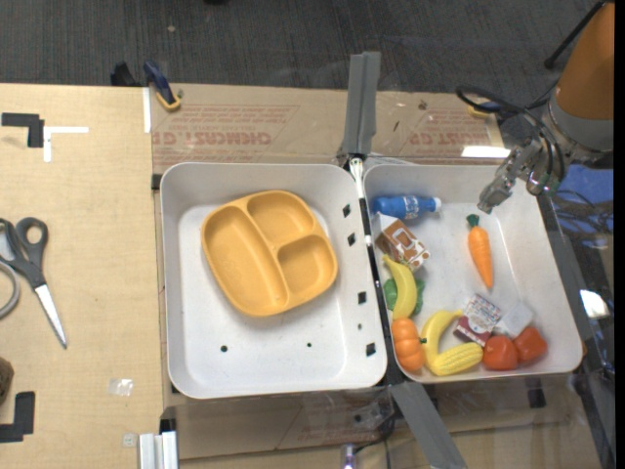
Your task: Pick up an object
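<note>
While the claw [493, 195] hangs just above and to the right of the carrot [479, 252], its opening impossible to tell, it should descend straight, centred over the carrot's middle.

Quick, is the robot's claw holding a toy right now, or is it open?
Gripper: holding nothing; it hangs over the right bin just above the carrot. Open or closed cannot be told.
</note>
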`<state>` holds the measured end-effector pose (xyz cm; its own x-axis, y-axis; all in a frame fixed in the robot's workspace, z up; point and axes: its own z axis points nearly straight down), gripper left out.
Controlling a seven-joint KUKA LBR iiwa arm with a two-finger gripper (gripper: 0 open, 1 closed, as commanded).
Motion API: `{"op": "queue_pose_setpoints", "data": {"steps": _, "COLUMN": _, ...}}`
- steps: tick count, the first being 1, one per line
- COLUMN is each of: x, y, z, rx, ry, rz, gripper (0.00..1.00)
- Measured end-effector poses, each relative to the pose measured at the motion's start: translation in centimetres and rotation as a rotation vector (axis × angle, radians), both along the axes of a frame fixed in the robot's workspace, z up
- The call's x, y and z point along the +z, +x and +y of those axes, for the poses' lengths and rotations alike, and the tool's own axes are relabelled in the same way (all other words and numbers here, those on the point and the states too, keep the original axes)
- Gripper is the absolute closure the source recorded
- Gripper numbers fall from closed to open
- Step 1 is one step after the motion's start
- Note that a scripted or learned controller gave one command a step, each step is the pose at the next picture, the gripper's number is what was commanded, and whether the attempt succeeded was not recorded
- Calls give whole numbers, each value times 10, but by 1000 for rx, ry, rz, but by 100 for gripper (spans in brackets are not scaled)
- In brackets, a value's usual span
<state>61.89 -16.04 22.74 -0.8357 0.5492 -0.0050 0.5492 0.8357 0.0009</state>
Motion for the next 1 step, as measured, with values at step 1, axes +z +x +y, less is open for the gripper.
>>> {"op": "queue_pose_setpoints", "data": {"steps": 1, "x": -95, "y": -51, "z": 12, "rx": -138, "ry": 2, "rz": 4, "gripper": 100}}
